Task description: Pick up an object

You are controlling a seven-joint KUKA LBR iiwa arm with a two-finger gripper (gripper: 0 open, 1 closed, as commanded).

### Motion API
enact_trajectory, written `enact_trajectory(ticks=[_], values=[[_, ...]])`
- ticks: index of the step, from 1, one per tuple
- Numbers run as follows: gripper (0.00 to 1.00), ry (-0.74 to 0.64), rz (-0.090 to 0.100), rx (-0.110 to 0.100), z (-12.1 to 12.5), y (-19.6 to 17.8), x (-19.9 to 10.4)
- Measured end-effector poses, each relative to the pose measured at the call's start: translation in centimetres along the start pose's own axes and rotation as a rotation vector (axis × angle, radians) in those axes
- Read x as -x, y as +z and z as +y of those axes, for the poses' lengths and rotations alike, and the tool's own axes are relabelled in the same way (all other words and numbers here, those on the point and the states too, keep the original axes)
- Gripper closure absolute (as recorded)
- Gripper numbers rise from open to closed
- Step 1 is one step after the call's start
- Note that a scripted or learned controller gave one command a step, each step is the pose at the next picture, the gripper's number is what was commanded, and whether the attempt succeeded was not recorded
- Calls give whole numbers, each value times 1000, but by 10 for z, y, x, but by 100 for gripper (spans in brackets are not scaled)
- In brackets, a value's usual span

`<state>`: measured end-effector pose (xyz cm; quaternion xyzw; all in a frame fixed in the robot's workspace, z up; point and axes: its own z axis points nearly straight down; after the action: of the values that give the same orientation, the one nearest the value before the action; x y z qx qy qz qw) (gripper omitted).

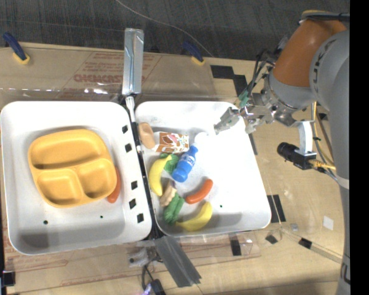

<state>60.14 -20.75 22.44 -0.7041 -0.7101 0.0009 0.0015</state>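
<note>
The right bin [249,165] holds a heap of toy food along its left side. There is a blue bottle [184,163], a small brown and white carton [172,142], a tan bread piece [147,135], a red sausage [198,191], two yellow bananas [155,177] [197,217] and a green vegetable [173,206]. My gripper [238,120] hangs over that bin's upper right corner, well right of the heap. Its fingers stand apart with nothing between them.
The left bin [18,226] bears a yellow divided plate [71,165] with a small red-orange piece [114,193] at its right edge. A metal bar [133,60] stands at the back between the bins. The right bin's right half is bare white floor.
</note>
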Motion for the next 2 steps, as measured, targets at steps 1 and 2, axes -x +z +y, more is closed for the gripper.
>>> enact_trajectory(ticks=[1, 2], values=[[0, 0, 0, 0, 0, 0, 0], [0, -57, 0, 2, -31, 133, -59]])
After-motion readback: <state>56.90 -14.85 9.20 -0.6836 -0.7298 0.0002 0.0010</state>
